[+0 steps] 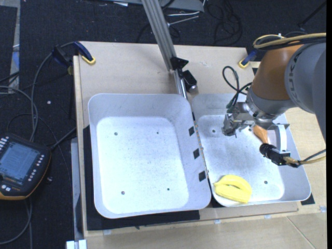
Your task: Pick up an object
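A pale wooden table [135, 61] is seen carrying two shallow white bins side by side. The left bin [140, 154] is the larger in view; the right bin [228, 154] sits against it, their rims touching along the middle. The grey arm [295, 71] with its orange band is reached in from the right and is held above the upper part of the right bin. A yellow object [233, 189], banana-like in shape, is found at the near edge of the right bin, well apart from the arm. An orange object [261, 134] is partly hidden just beside the wrist. The gripper [230, 128] is pointed down at bare bin floor; whether it is open or closed cannot be told. The step is judged to be the approach, with nothing yet grasped. The next move is judged to call for a shift over one object before descent.
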Controlling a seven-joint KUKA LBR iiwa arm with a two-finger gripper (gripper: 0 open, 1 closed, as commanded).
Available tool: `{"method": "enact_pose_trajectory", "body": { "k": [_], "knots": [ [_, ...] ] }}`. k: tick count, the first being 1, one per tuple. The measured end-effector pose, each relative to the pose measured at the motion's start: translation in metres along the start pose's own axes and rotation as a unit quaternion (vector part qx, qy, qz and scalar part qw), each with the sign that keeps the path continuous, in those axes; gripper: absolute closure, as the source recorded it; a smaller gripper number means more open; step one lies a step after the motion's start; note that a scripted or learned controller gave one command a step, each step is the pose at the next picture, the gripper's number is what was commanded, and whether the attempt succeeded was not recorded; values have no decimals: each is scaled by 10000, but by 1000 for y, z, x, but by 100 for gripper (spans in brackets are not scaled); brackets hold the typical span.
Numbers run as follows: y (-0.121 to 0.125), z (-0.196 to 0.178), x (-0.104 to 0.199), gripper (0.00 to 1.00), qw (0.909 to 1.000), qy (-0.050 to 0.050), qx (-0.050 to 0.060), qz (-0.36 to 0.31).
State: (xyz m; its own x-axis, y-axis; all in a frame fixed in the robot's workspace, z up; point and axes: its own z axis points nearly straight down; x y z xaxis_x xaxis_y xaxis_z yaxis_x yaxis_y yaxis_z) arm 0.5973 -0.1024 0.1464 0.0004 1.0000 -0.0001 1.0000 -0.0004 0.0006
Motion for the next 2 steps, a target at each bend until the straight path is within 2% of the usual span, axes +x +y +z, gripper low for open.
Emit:
{"method": "enact_pose_trajectory", "body": {
  "k": [2],
  "knots": [
    [-7,-89,-6,100,10000,-2,-18,0]
  ]
}}
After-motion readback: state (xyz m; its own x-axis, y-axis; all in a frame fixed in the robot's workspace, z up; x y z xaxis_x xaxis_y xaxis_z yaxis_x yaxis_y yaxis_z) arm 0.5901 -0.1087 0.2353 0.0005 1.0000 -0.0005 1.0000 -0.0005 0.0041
